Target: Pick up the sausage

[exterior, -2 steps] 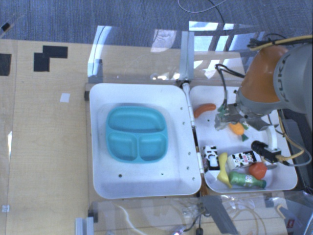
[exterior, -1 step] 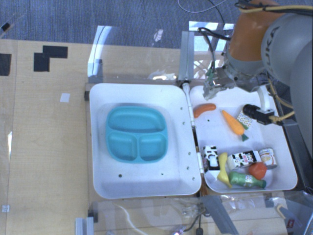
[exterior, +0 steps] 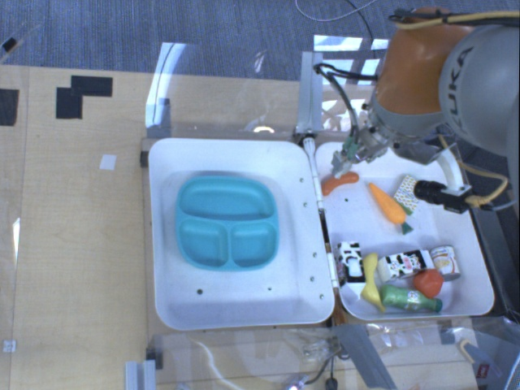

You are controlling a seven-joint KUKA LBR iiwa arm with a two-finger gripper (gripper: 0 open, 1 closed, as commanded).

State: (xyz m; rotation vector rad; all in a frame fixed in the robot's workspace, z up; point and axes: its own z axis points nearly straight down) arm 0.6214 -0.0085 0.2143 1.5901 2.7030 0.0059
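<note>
Two shallow white bins are seen side by side on the worktop (exterior: 73,218). In the left bin (exterior: 236,299) a blue three-compartment tray (exterior: 227,220) is laid near the middle.

The right bin (exterior: 471,250) is reached into from the right by the grey arm (exterior: 479,71), whose orange band (exterior: 410,55) is seen above the wrist. The tool (exterior: 348,159) is positioned low over the bin's far-left corner, directly above the sausage (exterior: 339,182). The sausage, a small reddish-orange piece, is found lying on the bin floor close to the wall shared with the left bin. The tool's tips appear to be just at or touching the sausage's upper end, but contact cannot be confirmed, and the sausage is not seen clasped between them. Whether the tool is spread or closed cannot be told, since that part is small and cluttered by cables.

To the right of the sausage, an orange carrot (exterior: 387,204) is laid diagonally, with a small patterned packet (exterior: 406,192) just beside it. Along the bin's near edge a cluster is gathered: a black-and-white carton (exterior: 349,262), a yellow banana (exterior: 370,279), a green bottle (exterior: 410,301), a black-and-white milk box (exterior: 405,264), a red tomato (exterior: 428,283) and a small can (exterior: 444,261), all packed closely together.
</note>
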